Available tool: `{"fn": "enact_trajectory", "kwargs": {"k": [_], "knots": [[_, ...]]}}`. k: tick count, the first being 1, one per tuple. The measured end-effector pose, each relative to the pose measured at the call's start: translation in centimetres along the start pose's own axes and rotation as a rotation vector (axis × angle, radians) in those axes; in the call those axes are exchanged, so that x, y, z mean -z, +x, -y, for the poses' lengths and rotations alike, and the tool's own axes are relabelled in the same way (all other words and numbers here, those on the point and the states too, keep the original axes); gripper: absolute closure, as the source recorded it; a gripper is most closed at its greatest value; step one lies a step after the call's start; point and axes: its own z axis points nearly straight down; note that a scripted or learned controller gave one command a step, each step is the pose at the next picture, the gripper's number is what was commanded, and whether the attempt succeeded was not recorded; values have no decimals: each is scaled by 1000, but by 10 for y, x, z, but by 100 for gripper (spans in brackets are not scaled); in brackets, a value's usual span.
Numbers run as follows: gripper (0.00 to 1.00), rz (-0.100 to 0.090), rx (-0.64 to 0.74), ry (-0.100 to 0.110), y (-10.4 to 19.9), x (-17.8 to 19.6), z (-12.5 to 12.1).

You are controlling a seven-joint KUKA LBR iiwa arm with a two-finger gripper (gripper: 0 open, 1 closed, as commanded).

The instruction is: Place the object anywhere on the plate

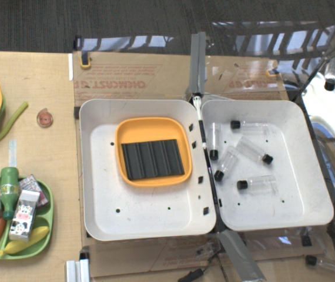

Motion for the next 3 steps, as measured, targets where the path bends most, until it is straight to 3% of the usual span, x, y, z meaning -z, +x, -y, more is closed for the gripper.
{"fn": "enact_trajectory", "kwargs": {"k": [1,2,3], "knots": [[100,0,333,-1,-6,24,1],[100,-1,714,-2,-6,24,1],[0,-1,713,-2,-6,24,1]]}}
